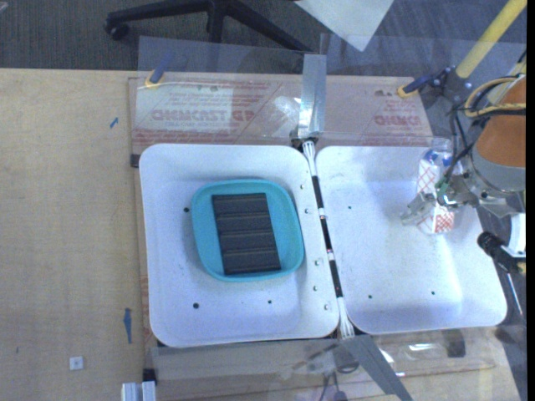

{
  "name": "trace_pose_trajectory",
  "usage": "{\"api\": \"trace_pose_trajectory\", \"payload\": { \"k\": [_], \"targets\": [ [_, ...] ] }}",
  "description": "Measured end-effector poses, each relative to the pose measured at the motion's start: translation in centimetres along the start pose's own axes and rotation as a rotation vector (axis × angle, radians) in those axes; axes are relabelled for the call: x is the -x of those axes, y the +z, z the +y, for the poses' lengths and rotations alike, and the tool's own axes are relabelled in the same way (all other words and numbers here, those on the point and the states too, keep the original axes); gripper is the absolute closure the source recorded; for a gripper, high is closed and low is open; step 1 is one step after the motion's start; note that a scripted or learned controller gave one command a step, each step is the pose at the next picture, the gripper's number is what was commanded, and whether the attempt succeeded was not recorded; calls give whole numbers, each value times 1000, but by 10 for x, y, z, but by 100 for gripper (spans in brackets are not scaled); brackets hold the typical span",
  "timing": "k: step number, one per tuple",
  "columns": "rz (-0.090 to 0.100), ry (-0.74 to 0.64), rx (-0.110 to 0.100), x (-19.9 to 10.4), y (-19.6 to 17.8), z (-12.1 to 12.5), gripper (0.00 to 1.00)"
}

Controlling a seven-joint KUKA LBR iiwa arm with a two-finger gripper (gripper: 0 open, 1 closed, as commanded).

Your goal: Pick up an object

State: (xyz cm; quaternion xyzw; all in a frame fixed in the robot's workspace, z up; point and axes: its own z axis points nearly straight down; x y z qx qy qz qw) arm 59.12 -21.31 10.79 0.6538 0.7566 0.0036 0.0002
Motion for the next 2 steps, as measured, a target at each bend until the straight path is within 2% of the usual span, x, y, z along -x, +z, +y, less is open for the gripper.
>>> {"api": "trace_pose_trajectory", "payload": {
  "k": [1,2],
  "targets": [
    [-8,65,-2,-7,15,20,100],
    [-4,51,-7,-101,-52,18,100]
  ]
}}
